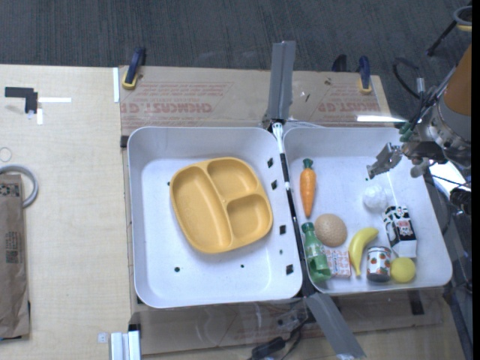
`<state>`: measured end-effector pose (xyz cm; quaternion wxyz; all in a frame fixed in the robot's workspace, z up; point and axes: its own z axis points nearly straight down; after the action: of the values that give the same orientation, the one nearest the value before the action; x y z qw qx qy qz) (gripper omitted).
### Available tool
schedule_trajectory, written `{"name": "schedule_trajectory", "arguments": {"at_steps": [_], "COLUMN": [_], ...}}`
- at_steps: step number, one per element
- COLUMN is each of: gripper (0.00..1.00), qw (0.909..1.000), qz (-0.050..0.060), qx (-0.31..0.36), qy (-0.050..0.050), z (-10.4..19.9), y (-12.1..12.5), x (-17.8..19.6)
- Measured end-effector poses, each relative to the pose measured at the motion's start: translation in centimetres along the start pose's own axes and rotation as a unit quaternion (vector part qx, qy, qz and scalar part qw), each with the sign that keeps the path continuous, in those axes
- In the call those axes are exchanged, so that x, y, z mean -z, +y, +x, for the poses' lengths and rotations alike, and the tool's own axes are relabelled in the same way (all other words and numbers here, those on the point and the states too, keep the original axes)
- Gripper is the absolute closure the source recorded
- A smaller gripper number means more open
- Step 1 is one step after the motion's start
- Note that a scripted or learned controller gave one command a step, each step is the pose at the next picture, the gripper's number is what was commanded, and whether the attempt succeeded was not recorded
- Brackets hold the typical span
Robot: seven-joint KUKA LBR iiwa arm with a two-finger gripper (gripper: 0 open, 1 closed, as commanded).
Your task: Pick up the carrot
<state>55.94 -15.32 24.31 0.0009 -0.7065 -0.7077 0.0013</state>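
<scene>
The 2 shallow white bins sit side by side on the bench. The right bin serves as the landmark for all positions below.

1. The orange carrot with a green top lies inside the right bin, close to its left wall, in the upper half. Its green end points toward the bin's far edge. Nothing touches it.
2. The two-finger gripper hangs over the upper right part of the right bin, well apart from the carrot. Whether its fingers are spread or pressed together cannot be told from this view. No object is visible between them.
3. The grey arm with the orange band enters past the right bin's right edge.
4. Below the carrot, along the right bin's left wall, lie a green plastic bottle and a round tan ball.
5. A yellow banana lies near the right bin's centre front. A yellow lemon rests in its front right corner.
6. A white crumpled object sits just below the gripper, inside the right bin.
7. The left bin, touching the right bin's left wall, holds a yellow 3-compartment plastic plate.
</scene>
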Motion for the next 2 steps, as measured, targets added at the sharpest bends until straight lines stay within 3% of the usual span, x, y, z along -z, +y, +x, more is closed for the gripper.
{"name": "schedule_trajectory", "arguments": {"at_steps": [1, 2], "gripper": [0.0, 0.0], "qw": [0.9914, 0.9992], "qz": [0.0, -0.001], "qx": [0.131, 0.04], "qy": [0.0, 0.0], "z": [9.7, 7.0], "y": [-2.5, 1.6], "x": [-5.3, -5.2]}}
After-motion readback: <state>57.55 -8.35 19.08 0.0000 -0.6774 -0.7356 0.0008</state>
